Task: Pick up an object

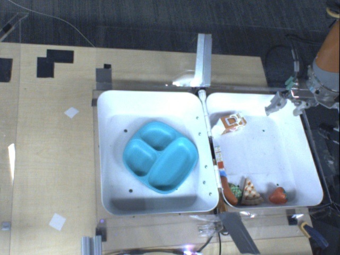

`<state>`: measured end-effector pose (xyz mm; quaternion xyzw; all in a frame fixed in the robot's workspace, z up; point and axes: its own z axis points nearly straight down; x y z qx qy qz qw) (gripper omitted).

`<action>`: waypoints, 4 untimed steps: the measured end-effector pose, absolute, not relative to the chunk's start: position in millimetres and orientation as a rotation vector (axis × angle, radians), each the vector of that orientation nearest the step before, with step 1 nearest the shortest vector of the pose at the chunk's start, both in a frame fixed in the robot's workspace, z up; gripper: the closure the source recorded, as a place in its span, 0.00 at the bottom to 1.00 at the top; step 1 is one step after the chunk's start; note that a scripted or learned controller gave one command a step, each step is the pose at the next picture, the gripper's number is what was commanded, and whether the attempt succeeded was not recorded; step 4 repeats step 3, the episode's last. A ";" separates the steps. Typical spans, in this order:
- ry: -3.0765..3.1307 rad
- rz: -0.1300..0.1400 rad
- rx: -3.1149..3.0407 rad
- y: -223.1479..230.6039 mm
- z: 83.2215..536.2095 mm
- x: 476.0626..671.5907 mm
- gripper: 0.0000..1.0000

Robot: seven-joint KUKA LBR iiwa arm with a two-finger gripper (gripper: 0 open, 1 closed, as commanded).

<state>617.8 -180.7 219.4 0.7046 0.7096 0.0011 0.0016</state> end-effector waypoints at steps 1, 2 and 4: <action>2.184 0.003 2.256 -104.3 143.9 575.2 0.00; 2.459 0.004 1.951 -109.4 144.7 501.0 0.00; 2.582 0.003 1.781 -169.3 150.4 488.2 0.00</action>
